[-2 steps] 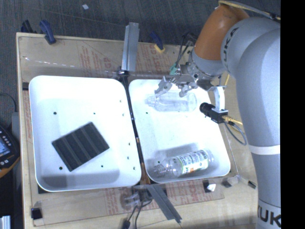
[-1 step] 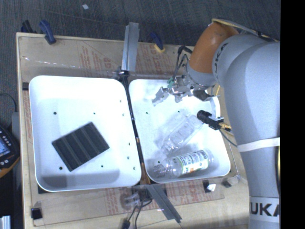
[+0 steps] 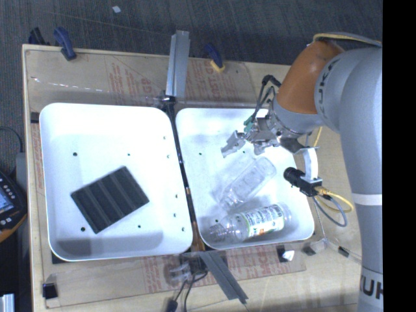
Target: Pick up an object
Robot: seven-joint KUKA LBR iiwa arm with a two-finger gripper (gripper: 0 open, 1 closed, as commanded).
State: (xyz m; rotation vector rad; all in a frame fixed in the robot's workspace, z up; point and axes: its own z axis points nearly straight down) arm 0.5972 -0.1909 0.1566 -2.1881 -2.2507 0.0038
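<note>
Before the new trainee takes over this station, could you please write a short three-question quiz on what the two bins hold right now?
1. True or false: the dark ribbed pad lies in the left bin.
2. How many clear plastic bottles are in the right bin? A) one B) two C) four
3. Fill in: the gripper is over the ____ bin.

Key:
1. True.
2. B: the labelled bottle lies along the near wall, and the unlabelled bottle lies slantwise just beyond it.
3. Right; it sits above the far end of the unlabelled bottle, with nothing seen between its fingers.
</note>
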